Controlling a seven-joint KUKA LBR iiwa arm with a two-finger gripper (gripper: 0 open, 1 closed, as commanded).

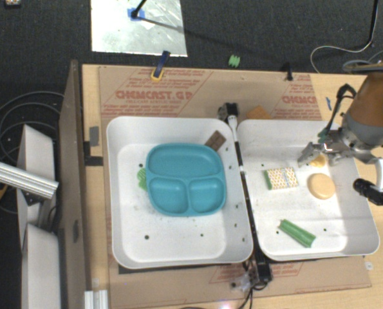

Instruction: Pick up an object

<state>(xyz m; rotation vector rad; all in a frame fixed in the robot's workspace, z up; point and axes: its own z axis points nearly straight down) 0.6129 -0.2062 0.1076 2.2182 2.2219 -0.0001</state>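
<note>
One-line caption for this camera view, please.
Tool hovers in right bin near tan disc, patterned block, green piece; blue tray left.

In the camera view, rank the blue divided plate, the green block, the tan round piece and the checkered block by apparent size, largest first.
1. Blue divided plate, by far the largest.
2. Green block, longest of the small items.
3. Checkered block and tan round piece look about alike; I won't rank them.

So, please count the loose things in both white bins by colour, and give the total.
Blue: 1, the divided plate
Green: 2, the stick and the piece behind the plate
Tan: 1, the round piece
Brown: 1, the small block
Patterned: 1, the sponge
Total: 6
</note>
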